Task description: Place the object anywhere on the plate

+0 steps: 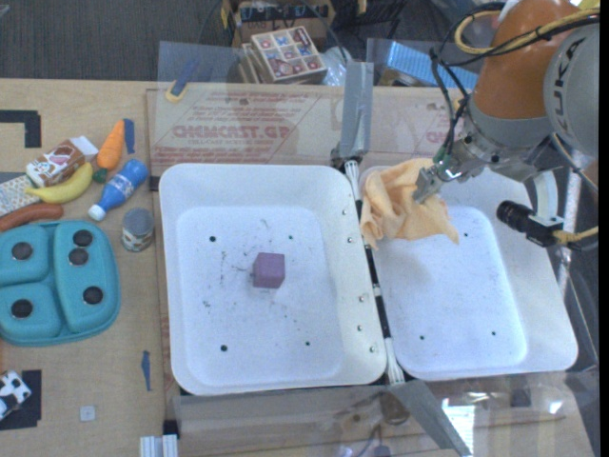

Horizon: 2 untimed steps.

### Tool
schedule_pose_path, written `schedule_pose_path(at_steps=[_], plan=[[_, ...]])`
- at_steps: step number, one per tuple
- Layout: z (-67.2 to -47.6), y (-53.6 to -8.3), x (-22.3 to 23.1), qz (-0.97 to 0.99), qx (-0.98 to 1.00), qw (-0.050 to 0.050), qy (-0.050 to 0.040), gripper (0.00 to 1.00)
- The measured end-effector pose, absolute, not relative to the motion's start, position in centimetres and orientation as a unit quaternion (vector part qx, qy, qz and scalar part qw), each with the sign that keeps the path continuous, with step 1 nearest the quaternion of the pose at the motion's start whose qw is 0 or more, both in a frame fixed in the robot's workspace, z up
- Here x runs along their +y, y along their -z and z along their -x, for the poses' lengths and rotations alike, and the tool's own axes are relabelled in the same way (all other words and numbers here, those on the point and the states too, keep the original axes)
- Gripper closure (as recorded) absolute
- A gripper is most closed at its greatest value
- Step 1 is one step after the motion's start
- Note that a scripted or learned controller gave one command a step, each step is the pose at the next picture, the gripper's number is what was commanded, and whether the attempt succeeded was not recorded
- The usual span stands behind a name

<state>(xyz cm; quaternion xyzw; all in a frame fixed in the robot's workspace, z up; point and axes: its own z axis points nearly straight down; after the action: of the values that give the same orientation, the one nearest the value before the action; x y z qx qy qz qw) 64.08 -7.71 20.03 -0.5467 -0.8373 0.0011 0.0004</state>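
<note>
Presently: gripper pinched yellow cloth, lifting one corner over right bin; purple cube lay apart, left bin.

You have two shallow white plastic bins, the left bin and the right bin, both smooth, faintly glossy and speckled with dark scuffs. The crumpled yellow cloth looks soft and matt. The small purple cube looks matt. Your pale wooden tabletop appears smooth; the teal plastic tray has a slight sheen.
</note>
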Motion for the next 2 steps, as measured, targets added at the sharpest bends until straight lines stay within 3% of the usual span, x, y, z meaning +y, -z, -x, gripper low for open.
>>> schedule_pose_path(at_steps=[1, 2], plan=[[-64.09, -20.07, -7.69, 0.547, -0.837, 0.000, -0.0007, 0.00], [-64.28, -20.87, -7.71, 0.546, -0.837, -0.001, -0.0006, 1.00]])
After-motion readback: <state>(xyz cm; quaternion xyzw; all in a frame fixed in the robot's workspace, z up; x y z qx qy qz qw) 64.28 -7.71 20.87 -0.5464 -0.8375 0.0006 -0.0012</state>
